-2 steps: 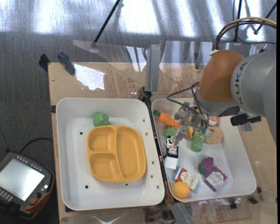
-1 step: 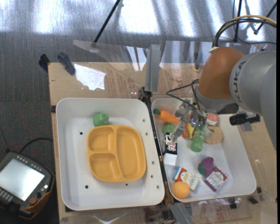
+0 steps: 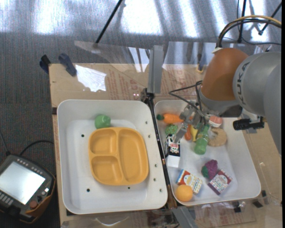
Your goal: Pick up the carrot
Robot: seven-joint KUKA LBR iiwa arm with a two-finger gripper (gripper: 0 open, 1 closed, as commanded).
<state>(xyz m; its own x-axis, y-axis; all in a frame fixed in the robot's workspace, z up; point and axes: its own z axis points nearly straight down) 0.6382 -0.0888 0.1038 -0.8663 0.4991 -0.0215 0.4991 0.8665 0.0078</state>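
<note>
The carrot (image 3: pixel 173 118) lies on its side near the back left corner of the right bin (image 3: pixel 249 172), orange body pointing right, small green top at its left end toward the divider between the 2 bins. It looks like a toy: probably light, stiff plastic, smooth and a bit slippery, not fragile. Being tapered and round, it is likely to roll or squirt out if pinched near the thin tip. The best hold is probably across the thick middle of the body, fingers closing across its short width.

The end effector (image 3: pixel 192 123) hangs just right of the carrot, over a cluster of small items, its fingers apparently spread with nothing between them. The carrot is not held.

Room is tight. A green piece (image 3: pixel 171 129) sits just in front of the carrot, and a black and white carton (image 3: pixel 173 145) lies a little nearer still. The bin wall is close behind and to the left, so a finger on that side has little clearance. Farther off are a green bottle (image 3: pixel 201 146), a purple grape bunch (image 3: pixel 210 167), an orange ball (image 3: pixel 184 193) and 2 small packets.

The bin floor is smooth white plastic, so the carrot may slide when nudged. The left bin (image 3: pixel 71 175) holds a yellow tray (image 3: pixel 118 155) and a green ball (image 3: pixel 102 121). Both bins rest on a wooden counter (image 3: pixel 118 80).
</note>
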